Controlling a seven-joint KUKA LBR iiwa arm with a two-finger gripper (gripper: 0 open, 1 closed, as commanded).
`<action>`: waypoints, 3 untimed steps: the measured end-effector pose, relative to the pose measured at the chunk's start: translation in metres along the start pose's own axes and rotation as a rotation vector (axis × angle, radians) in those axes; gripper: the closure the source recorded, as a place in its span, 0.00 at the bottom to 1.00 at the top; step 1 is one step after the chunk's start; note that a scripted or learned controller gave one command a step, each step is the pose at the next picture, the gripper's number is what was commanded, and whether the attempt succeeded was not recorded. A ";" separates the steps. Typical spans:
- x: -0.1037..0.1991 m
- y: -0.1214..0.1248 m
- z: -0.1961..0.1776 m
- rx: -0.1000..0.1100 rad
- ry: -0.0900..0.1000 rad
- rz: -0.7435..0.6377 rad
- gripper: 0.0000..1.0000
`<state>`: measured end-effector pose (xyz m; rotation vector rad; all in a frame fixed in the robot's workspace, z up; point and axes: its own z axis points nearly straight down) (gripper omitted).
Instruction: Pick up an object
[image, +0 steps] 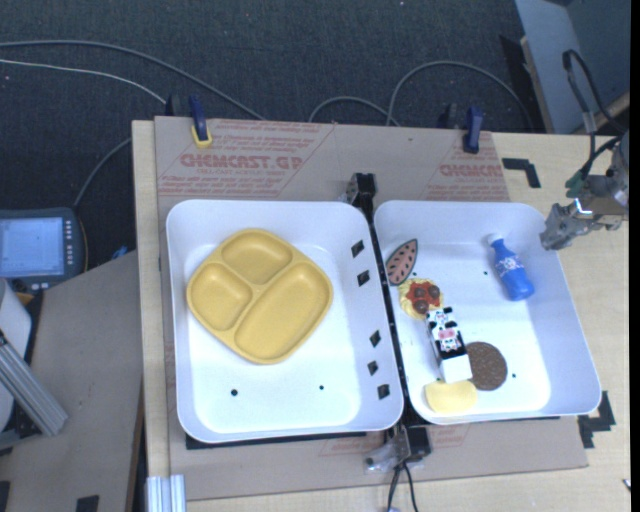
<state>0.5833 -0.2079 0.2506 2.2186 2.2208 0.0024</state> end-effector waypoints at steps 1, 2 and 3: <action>0.045 0.006 -0.002 0.003 0.003 -0.004 1.00; 0.107 0.011 0.005 0.004 0.004 -0.006 1.00; 0.162 0.029 0.018 0.003 0.003 -0.006 1.00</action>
